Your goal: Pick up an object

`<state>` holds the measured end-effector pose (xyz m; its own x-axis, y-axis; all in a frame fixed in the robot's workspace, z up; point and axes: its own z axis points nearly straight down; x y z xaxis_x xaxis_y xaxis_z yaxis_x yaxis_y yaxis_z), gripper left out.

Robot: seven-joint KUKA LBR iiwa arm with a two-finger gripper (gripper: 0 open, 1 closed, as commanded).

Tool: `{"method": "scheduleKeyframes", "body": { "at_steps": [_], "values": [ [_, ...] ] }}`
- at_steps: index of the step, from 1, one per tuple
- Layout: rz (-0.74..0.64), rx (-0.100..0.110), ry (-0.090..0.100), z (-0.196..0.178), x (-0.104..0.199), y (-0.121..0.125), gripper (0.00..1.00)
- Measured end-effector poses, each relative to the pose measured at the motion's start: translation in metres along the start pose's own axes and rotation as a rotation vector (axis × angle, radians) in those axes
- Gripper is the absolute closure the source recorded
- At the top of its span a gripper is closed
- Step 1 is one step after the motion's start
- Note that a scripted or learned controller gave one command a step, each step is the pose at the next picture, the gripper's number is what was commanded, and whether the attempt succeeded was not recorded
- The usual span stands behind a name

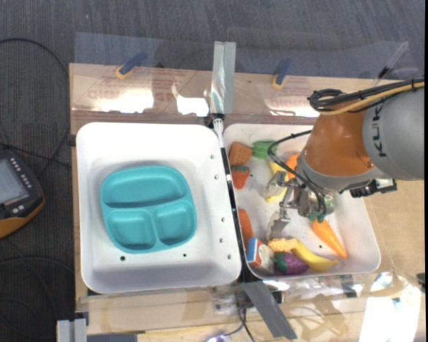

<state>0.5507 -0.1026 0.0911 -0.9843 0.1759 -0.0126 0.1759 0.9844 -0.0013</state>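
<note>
**me:** Camera view check from my remote seat. The gripper (284, 206) is down inside the right bin (364, 223), and honestly I cannot tell from this angle whether it's clenched or released, or whether anything is in it; it's just a shiny metal tangle under the orange band.

**other guy:** What's closest to it?

**me:** Just beside it, on the arm's side, an orange carrot (328, 237) lies tilted on the bin floor. Below it, toward the near wall, there's a yellow banana (307, 254) touching a purple toy (291, 263). Above it sit a green piece (264, 149) and an orange-red toy (240, 155) near the far wall.

**other guy:** And further out?

**me:** Way off past the divider, the left bin (93, 191) holds a teal compartment tray (148, 206). A handheld pendant (8, 191) lies on the floor beyond that.
</note>
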Motion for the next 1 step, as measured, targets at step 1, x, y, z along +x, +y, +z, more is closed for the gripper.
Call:
{"method": "scheduleKeyframes", "body": {
  "at_steps": [1],
  "values": [
    [0.195,-0.001,-0.002,0.0014,-0.0642,0.0191,0.00]
  ]
}}
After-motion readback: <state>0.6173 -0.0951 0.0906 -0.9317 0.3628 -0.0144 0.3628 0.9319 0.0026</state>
